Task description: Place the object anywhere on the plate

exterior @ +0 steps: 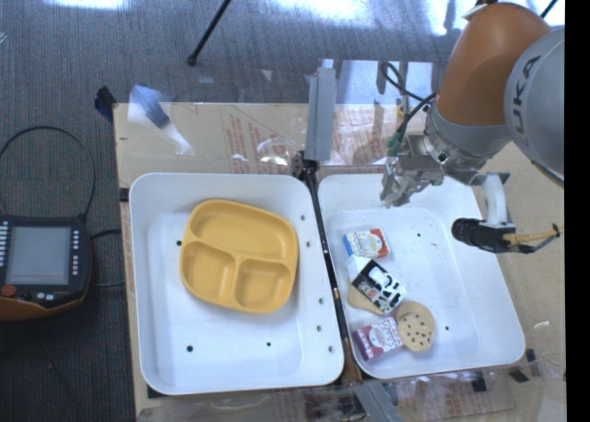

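A yellow plate point(241, 255) with three compartments lies in the left bin point(166, 356). The right bin point(461, 319) holds a small blue and white carton point(367, 243), a black and white packet point(378, 286), a round cookie point(416, 325) and a dark red packet point(376, 338). My gripper point(398, 192) hangs over the far left part of the right bin, above and behind the blue carton. Nothing is seen between its fingers.
A black cylindrical tool point(484, 234) juts over the right bin's right side. A grey upright post point(320, 116) stands behind the divide between the bins. A teach pendant point(41, 262) lies on the floor at left.
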Tool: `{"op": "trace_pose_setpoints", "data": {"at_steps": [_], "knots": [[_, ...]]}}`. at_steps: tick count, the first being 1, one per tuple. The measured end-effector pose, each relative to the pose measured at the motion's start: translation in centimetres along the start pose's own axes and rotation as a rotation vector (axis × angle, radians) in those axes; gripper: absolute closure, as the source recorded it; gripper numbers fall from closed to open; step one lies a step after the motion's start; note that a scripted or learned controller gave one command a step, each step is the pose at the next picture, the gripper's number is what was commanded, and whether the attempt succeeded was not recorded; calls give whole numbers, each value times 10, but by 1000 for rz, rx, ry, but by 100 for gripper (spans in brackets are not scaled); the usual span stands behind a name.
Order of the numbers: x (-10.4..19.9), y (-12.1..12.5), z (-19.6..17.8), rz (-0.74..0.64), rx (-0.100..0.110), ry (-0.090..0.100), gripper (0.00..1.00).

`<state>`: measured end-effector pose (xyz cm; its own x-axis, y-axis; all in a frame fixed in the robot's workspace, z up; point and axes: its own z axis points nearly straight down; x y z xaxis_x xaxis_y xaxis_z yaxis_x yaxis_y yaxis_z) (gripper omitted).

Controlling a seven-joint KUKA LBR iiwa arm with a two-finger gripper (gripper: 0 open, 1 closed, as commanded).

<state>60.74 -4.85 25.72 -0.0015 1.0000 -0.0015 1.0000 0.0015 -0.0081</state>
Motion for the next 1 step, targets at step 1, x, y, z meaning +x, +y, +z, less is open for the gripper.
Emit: {"op": "trace_pose_setpoints", "data": {"at_steps": [1], "knots": [[3,30,60,-3,3,1,100]]}}
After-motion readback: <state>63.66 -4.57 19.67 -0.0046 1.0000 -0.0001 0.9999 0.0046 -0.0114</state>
